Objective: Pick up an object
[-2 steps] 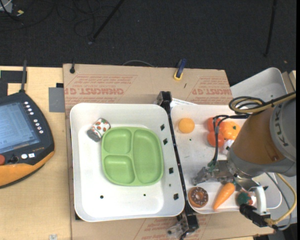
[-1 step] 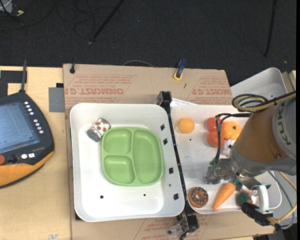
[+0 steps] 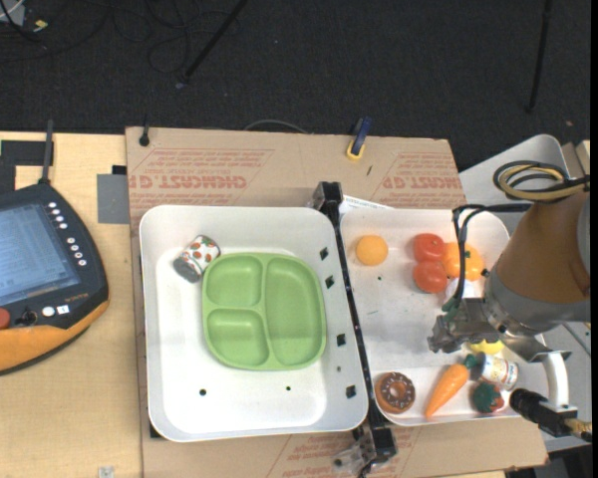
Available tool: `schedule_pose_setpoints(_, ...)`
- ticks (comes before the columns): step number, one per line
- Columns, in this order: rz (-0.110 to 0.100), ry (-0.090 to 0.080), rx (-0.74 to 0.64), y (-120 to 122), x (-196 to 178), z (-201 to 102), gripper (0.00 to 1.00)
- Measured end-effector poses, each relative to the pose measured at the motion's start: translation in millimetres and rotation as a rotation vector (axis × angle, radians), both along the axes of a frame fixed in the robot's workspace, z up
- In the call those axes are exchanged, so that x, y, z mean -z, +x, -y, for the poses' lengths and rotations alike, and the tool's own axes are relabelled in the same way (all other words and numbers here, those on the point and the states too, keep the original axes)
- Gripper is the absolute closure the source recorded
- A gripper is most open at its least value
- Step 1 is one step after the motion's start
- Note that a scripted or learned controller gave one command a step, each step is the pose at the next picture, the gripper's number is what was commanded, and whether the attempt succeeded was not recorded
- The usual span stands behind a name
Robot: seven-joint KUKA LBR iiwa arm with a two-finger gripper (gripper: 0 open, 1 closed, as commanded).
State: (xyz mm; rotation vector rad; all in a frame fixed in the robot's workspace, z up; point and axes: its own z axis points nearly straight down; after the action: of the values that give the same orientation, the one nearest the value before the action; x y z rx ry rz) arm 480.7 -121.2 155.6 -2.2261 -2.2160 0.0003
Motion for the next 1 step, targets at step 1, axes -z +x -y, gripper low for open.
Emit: schedule_pose_setpoints(1,-0.001,0.0,0.002,-5.2,-46.4,8.9,1.0)
